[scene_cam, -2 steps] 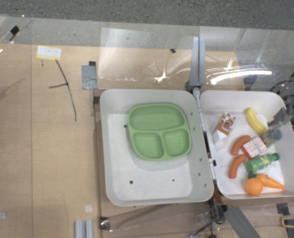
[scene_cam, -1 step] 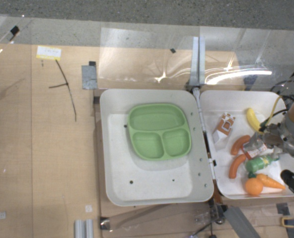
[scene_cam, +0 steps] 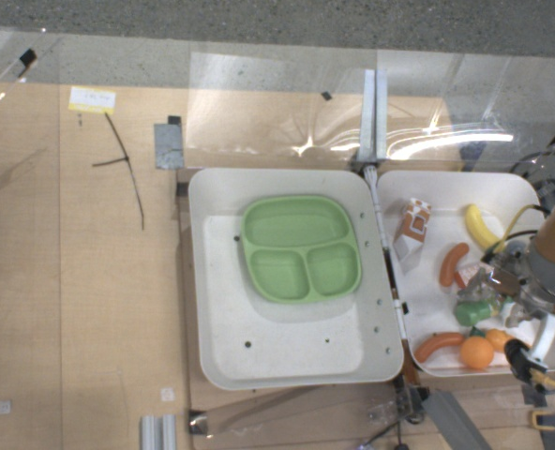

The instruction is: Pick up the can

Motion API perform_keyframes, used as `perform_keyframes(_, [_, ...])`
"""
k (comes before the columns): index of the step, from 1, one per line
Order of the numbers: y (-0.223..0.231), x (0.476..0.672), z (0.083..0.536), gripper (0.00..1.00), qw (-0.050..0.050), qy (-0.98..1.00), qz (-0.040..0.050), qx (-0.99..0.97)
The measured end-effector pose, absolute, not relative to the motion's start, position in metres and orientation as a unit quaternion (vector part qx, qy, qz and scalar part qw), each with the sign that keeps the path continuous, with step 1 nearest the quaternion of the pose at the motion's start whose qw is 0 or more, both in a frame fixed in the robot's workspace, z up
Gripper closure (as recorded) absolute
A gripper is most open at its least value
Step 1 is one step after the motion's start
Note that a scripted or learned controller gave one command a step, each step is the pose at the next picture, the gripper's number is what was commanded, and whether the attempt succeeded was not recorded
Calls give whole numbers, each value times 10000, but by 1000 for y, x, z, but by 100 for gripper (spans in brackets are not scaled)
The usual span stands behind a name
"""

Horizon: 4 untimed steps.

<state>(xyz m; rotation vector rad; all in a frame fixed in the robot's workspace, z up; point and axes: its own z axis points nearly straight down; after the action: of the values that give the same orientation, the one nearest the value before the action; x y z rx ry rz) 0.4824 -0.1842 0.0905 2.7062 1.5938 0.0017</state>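
Note:
A small green can-like object (scene_cam: 472, 313) lies in the right bin (scene_cam: 427, 190), near its front. The gripper (scene_cam: 494, 290) hangs over the green object's upper right side, at the end of the grey arm (scene_cam: 551, 262) that enters from the right. The arm covers part of the green object, so I cannot tell if the two touch.
The right bin also holds a brown and white carton (scene_cam: 413, 224), a banana (scene_cam: 482, 225), a red sausage (scene_cam: 452, 263), another sausage (scene_cam: 436, 345) and an orange (scene_cam: 477, 352) at the front. A green divided plate (scene_cam: 301, 248) lies in the left bin (scene_cam: 223, 345).

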Motion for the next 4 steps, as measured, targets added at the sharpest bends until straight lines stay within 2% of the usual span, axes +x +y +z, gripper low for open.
perform_keyframes(1, [-185,484,102,100,21,5072,22,8618])
perform_keyframes(2, [-243,542,157,100,22,4415,11,8973])
perform_keyframes(3, [-227,612,283,100,23,3075,23,9515])
perform_keyframes(4, [-218,581,499,100,22,1604,40,9870])
